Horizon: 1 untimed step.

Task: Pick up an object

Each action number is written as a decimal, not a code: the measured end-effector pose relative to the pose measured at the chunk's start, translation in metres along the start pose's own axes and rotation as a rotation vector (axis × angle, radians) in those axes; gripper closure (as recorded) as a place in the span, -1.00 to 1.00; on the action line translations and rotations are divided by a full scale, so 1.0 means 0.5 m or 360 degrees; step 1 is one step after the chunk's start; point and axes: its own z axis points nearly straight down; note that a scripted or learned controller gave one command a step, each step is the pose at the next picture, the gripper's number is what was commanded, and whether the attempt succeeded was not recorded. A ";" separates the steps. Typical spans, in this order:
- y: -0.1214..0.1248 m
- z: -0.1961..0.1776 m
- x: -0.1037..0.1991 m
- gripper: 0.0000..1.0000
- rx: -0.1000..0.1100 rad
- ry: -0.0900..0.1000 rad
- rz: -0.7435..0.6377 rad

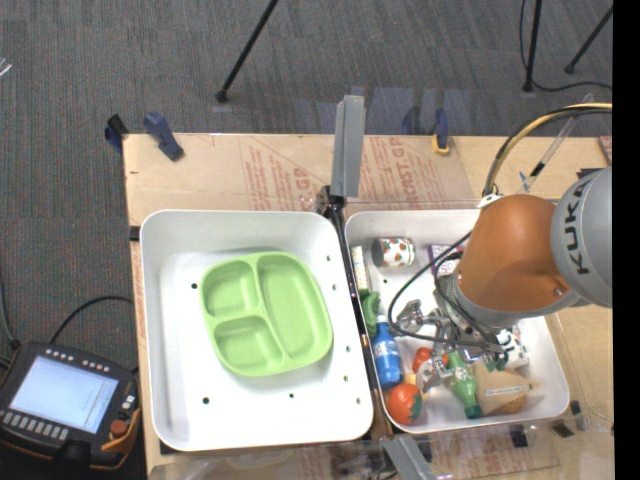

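My gripper (pixel 452 356) hangs low in the right bin (pixel 455 220), under the orange wrist band, among a heap of small objects. Around it lie a blue bottle (pixel 386 356), a red tomato-like ball (pixel 404 402), a green bottle (pixel 466 392) and a tan bread-like piece (pixel 505 392). A small white can with orange dots (pixel 394 252) lies at the bin's back left, apart from the gripper. The arm's body hides the fingertips and much of the heap.
The left bin (pixel 170 243) holds a light green divided plate (pixel 267 314). A grey upright post (pixel 348 153) stands at the back between the bins. A teach pendant (pixel 65 400) lies at lower left, off the bench. Cables loop above the arm at right.
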 end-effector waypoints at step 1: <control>0.007 -0.003 0.038 -1.00 0.0005 -0.0008 0.0105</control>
